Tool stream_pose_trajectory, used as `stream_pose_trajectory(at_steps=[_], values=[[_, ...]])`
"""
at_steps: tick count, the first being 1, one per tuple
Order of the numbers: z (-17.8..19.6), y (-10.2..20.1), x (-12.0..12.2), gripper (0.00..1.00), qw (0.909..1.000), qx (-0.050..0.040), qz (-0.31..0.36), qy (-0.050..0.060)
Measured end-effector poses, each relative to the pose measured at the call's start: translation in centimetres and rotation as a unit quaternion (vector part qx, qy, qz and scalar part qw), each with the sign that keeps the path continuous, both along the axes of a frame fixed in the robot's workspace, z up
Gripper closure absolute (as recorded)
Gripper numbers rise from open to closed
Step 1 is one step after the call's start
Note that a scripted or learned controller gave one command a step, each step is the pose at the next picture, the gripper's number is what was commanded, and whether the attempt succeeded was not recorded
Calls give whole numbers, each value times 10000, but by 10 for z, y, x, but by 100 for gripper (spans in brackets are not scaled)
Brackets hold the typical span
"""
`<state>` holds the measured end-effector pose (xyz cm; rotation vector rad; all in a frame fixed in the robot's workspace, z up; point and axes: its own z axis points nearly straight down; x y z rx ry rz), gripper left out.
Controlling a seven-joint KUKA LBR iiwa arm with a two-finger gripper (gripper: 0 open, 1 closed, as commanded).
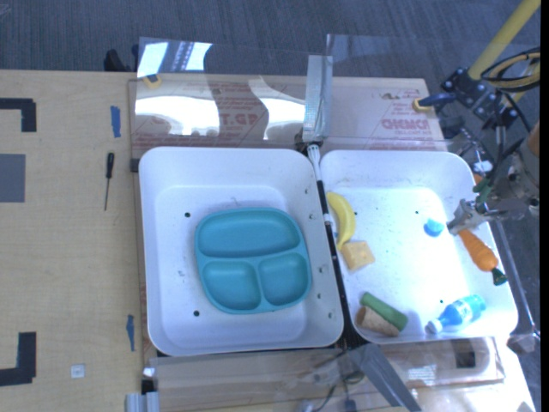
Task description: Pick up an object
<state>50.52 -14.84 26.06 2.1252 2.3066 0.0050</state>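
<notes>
The right bin (403, 166) holds a yellow banana (343, 217) along its left wall, with a tan block (358, 255) just below it. A green cylinder (383, 310) and a brown piece (372, 319) lie near the front. A blue bottle (455, 312) rests at the front right, an orange carrot (479, 251) leans against the right wall, and a small blue object (433, 227) sits beside it. My gripper (467, 216) is at the bin's right rim, just above the carrot's upper end and to the right of the small blue object.
The left bin (163, 230) holds a teal divided plate (252, 258). A clear upright panel (316, 101) stands behind the bins. Cables and a yellow pole (508, 26) crowd the upper right. A screwdriver (109, 174) lies on the bench at the left.
</notes>
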Motion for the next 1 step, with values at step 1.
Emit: stream_pose_trajectory(at_steps=[1], values=[[81,6,-7,100,9916,-9,1292,23]])
